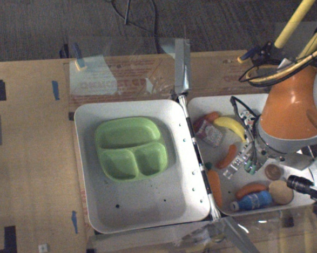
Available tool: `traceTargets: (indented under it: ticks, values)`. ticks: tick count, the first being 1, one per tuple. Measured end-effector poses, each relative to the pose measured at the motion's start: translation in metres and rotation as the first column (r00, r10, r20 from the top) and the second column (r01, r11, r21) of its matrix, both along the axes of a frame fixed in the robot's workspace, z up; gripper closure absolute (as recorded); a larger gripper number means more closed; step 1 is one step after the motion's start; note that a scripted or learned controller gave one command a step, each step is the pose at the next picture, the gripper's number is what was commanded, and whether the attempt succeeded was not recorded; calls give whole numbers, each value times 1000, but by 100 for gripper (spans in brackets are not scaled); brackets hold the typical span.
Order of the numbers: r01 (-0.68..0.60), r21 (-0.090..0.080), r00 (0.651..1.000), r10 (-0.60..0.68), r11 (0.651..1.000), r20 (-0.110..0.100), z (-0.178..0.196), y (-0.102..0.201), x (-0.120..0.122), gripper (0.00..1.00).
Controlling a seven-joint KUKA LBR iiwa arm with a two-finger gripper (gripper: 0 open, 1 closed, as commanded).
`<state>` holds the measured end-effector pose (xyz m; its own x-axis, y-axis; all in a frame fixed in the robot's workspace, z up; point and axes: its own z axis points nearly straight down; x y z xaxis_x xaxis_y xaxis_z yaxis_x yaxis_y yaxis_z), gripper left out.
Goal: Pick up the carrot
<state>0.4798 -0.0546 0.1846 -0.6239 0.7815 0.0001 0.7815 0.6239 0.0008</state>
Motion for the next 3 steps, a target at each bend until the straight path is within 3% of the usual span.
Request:
traceTargets:
  ticks: [1,2,3]
  values:
    - [-411,-1,911,411,911,1,0,-26,0,100]
    - [-832,-2,555,832,555,2,1,30,1,100]
    - [-937,-6,348,938,348,3,1,-17,9,100]
